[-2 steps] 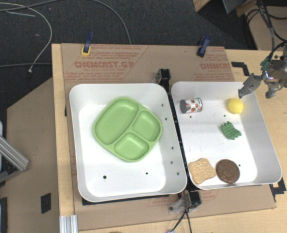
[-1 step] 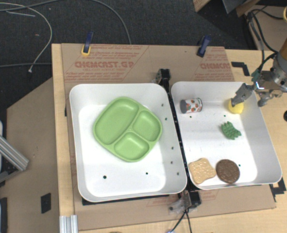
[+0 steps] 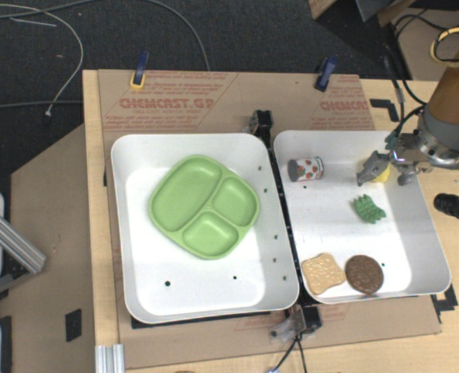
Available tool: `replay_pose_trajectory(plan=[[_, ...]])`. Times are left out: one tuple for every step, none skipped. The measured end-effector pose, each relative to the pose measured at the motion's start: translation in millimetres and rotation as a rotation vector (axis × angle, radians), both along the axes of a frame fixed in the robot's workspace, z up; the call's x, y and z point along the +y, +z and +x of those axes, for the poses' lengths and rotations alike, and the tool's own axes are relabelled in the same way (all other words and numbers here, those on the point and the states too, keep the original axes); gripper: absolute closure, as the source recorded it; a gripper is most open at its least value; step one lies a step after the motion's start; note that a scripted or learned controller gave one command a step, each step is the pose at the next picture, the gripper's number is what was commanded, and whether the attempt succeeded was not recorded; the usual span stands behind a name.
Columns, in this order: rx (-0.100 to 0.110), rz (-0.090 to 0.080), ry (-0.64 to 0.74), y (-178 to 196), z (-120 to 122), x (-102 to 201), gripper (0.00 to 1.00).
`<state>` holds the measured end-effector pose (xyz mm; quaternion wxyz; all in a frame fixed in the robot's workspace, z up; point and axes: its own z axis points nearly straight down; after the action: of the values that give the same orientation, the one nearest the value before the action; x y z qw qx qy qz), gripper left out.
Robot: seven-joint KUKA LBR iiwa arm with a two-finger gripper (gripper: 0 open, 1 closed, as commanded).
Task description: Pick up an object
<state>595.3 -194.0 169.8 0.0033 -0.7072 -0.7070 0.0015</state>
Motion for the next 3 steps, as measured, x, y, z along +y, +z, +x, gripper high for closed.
replay_pose_trajectory(plan=[[0.0, 0.0, 0.0, -43.9, -5.5, -1.8, 0.0], [-0.008, -0.002, 0.001, -29.3, -3.3, -2.0, 1.0], [-0.015, -0.005, 0.001, 35.5, 1.2, -4.4, 1.0]])
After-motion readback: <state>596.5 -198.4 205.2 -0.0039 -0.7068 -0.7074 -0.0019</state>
